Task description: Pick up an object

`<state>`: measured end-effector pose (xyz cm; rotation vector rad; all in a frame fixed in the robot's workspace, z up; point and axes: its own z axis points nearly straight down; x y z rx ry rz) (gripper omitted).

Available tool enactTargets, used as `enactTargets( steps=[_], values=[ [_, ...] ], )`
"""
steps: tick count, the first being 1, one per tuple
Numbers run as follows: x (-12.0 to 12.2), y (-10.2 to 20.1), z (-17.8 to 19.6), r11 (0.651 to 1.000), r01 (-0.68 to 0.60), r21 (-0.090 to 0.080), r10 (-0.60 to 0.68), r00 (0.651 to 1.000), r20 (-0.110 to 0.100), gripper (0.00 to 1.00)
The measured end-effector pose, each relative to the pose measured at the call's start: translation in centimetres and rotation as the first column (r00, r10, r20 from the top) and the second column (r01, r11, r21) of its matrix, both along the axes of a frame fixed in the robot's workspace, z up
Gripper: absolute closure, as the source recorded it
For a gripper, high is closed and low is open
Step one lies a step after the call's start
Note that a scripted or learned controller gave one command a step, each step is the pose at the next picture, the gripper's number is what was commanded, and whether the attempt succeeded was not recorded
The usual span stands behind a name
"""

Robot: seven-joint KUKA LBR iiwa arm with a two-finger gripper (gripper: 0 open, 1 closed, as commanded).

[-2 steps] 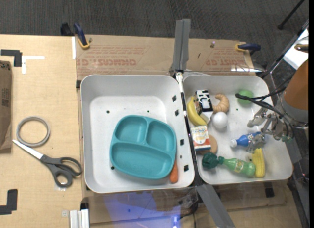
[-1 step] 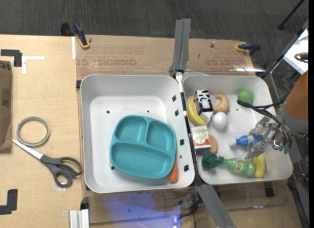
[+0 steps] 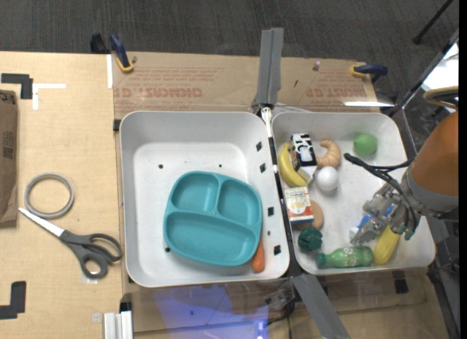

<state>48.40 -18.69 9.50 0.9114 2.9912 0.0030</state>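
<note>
My gripper [image 3: 378,217] hangs low over the right bin [image 3: 408,148], near its front right corner. Just below it lies a yellow corn-like piece [image 3: 387,245], and a small blue item [image 3: 364,223] sits at its left side. A green bottle [image 3: 344,258] lies along the front wall, next to a dark green broccoli piece [image 3: 309,239]. Further back are a white ball [image 3: 326,178], a banana [image 3: 289,169], a croissant [image 3: 330,153], a green ball [image 3: 365,143], a black-and-white box [image 3: 303,148] and a small carton [image 3: 298,205].
The left bin [image 3: 146,148] holds a teal divided plate [image 3: 213,218], with an orange carrot [image 3: 258,259] by the plate's front right edge. Scissors [image 3: 76,243] and a tape roll [image 3: 49,195] lie on the bench to the left. A black cable [image 3: 376,166] crosses the right bin.
</note>
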Motion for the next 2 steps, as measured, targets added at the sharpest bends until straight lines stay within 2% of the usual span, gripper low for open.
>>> enactTargets(
  steps=[1,2],
  values=[
    [-0.02,0.07,0.82,1.000,-0.003,0.001,0.003,1.000,-0.004,1.00],
    [0.03,0.08,0.85,1.000,-0.003,0.001,0.003,1.000,-0.003,0.00]
  ],
)
